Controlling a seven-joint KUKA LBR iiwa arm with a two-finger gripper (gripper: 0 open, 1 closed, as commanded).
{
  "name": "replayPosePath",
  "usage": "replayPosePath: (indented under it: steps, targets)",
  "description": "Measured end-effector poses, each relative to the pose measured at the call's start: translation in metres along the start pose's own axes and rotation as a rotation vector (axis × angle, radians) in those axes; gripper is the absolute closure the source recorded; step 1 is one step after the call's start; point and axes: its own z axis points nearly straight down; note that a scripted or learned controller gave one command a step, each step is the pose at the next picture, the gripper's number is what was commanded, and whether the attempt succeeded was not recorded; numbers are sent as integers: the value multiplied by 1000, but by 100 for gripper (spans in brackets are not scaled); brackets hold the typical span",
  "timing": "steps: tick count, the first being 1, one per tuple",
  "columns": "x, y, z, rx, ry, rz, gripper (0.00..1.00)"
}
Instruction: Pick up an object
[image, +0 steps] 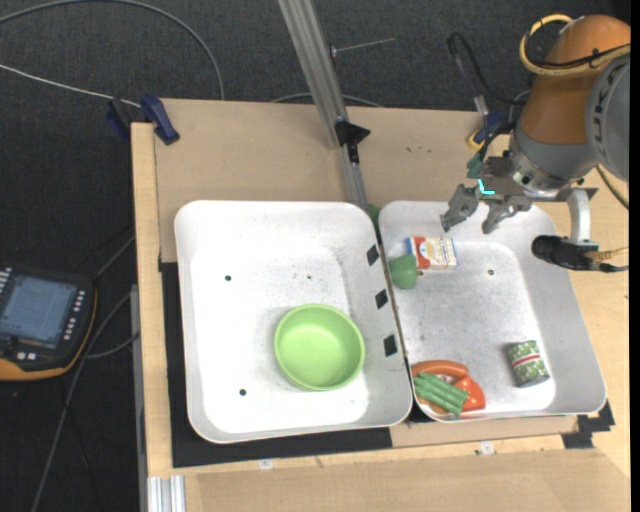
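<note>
- Nearest the camera, at the front edge of the right bin (560, 300), lies one orange and green bundle (447, 388) that looks like toy vegetables, against the bin's front left corner.
- One small green can (526, 362) with a patterned label lies just right of that bundle, apart from it, near the front right corner of the same bin.
- One light green bowl (319, 346) sits upright in the left bin (215, 260), toward that bin's front right part; nothing else lies in that bin but a few dark specks.
- One small carton (433, 253), white with red and orange print, lies on its side in the rear left part of the right bin.
- One round green ball-like thing (402, 271) rests just left of the carton, touching or nearly touching it, against the wall between the two bins.
- That makes four things in the right bin and one in the left; two white bins in all, side by side on the wooden bench (250, 150).
- One gripper (480, 213) hangs over the rear of the right bin, just behind and to the right of the carton, its two fingers spread apart with nothing between them.
- One grey arm with an orange band (565, 85) reaches in from the right.
- One handheld control pendant (40, 320) lies on the dark floor left of the bench.
</note>
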Motion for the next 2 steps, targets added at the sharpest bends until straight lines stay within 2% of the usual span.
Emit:
replayPosePath:
  steps: [1,2]
  targets:
    - [0,0,0,0,0,0,0]
    - [1,-1,42,4,0,0,0]
